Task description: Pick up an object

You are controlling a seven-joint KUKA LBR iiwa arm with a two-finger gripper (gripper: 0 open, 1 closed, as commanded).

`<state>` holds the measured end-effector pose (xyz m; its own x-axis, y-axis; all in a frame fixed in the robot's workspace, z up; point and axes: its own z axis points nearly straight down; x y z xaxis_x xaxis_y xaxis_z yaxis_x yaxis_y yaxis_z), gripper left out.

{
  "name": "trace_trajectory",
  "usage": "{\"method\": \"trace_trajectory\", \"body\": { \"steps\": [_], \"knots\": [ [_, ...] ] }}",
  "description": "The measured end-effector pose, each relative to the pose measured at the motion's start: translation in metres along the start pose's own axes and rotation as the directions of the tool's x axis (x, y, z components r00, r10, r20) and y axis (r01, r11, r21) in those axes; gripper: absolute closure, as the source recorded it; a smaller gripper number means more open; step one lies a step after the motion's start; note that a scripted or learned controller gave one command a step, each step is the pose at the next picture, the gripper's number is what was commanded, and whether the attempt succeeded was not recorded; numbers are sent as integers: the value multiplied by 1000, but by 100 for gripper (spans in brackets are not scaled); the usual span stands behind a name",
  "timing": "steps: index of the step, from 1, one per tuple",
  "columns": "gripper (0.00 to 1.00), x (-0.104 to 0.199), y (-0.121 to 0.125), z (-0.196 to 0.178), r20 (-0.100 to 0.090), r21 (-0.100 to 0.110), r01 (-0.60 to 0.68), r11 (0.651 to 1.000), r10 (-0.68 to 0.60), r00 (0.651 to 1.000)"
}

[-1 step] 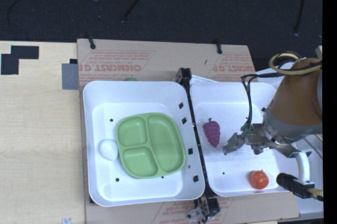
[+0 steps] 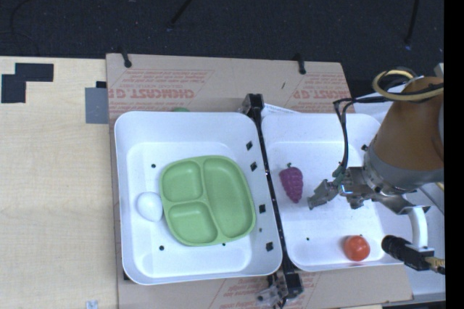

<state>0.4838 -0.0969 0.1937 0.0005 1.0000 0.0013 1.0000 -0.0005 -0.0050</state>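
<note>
Two white bins (image 2: 130, 155); over the right one, the pincer (image 2: 322, 195) hangs spread beside purple grapes (image 2: 291, 182).

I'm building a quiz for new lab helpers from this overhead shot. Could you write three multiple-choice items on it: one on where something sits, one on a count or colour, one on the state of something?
1. Where does the purple grape bunch lie?
A. In the right bin
B. On the green plate
C. On the wooden bench outside the bins

2. How many compartments does the green plate have?
A. Two
B. Three
C. Five

3. What is the state of the claw?
A. Clamped on the red tomato
B. Resting in the left bin
C. Over the right bin, holding nothing

Answers:
1. A, the grapes rest on the floor of the right bin, near the divider.
2. B, the ridges split the plate into two upper sections and one lower.
3. C, the claw sits just right of the grapes, apart from them, and the red tomato lies alone near the bin's front edge.
</note>
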Motion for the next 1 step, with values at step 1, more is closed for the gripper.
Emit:
{"method": "trace_trajectory", "body": {
  "steps": [1],
  "knots": [
    [0, 8, -2, 62, -2, 5, 1, 1000, -1, 1000]
  ]
}}
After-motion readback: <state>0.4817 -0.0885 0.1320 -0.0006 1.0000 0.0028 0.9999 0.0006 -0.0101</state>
